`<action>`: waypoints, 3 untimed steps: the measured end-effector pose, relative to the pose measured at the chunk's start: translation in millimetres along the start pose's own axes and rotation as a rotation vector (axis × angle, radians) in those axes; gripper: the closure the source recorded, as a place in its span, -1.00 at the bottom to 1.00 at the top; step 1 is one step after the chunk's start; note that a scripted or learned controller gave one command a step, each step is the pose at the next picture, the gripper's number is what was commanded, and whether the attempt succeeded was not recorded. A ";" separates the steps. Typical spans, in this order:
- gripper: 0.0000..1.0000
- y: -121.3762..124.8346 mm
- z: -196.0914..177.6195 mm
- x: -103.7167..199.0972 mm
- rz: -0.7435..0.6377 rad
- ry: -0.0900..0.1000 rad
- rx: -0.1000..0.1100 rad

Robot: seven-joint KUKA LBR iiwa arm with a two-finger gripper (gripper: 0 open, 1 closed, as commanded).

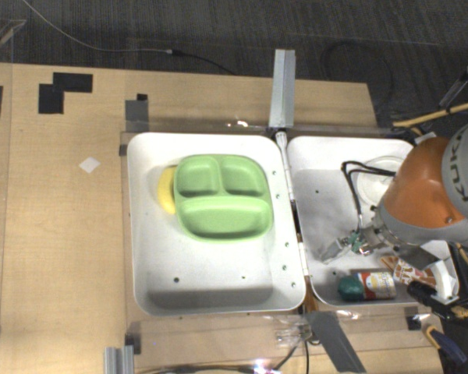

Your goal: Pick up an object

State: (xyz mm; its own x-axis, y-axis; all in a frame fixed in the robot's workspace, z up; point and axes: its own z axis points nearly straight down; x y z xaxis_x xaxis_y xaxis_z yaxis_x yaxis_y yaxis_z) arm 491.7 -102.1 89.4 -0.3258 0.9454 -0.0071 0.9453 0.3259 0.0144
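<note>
A green divided tray (221,195) lies in the left bin (152,263), with a yellow object (165,191) peeking out from under its left edge. In the right bin (316,185), a small bottle with a green cap and a red-and-white label (366,286) lies on its side near the front wall. Beside it to the right is a patterned packet (405,271). My gripper (351,244) reaches down into the right bin just above the bottle, under the orange band of the arm (421,189). A white round object (378,179) sits partly hidden behind the arm.
A metal divider post (282,88) stands behind the seam between the bins. Black cables (357,179) loop over the right bin beside the arm. The wooden bench (54,232) stretches to the left, with black markers near its back edge.
</note>
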 end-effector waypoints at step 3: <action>1.00 36.8 -11.5 -6.8 0.033 -0.005 -0.004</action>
State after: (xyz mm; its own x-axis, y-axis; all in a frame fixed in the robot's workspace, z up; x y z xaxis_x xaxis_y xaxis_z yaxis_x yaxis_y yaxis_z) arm 528.6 -96.4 101.5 -0.2947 0.9555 -0.0114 0.9553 0.2949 0.0190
